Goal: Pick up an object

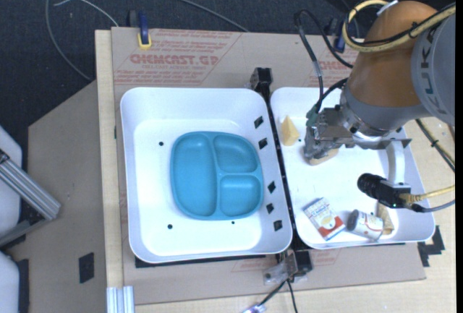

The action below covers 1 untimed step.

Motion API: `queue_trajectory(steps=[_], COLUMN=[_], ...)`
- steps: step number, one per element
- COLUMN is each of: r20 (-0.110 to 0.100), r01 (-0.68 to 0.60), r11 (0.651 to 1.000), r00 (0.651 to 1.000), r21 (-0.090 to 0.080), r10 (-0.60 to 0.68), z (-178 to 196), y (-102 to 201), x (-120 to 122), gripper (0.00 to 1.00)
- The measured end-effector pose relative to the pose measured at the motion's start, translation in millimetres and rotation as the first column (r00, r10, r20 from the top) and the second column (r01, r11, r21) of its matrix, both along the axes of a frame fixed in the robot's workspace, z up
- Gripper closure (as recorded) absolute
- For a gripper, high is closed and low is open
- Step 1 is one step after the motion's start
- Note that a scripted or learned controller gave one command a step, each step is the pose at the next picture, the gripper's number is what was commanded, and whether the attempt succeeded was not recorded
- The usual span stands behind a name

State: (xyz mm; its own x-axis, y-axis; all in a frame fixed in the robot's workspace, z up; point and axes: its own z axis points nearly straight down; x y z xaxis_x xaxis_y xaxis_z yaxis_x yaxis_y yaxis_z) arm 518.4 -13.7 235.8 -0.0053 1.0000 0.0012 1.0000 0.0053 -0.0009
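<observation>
My gripper (319, 151) hangs low over the upper left part of the right bin (418, 233), under the grey arm with its orange band. A pale yellow wedge (289, 131) lies just left of it, near the wall between the bins. At the front of this bin lie a small red and white carton (323, 217) and a small round tin-like object (366, 225). Nothing shows between the fingers from this angle.
The left bin (137, 160) holds a blue divided plate (215, 176) in its middle. A black fitting with a yellow cable (382, 191) hangs over the right bin's right side. Cardboard lies under both bins, and cables run across the dark floor behind.
</observation>
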Motion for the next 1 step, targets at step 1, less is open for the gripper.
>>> queue_trajectory(steps=[1], r20=[0.002], r01=[0.001], r11=[1.0], r00=[1.0], r21=[0.0], r10=[-0.001], z=[-5.4], y=[55.3], x=[16.7], gripper=[1.0])
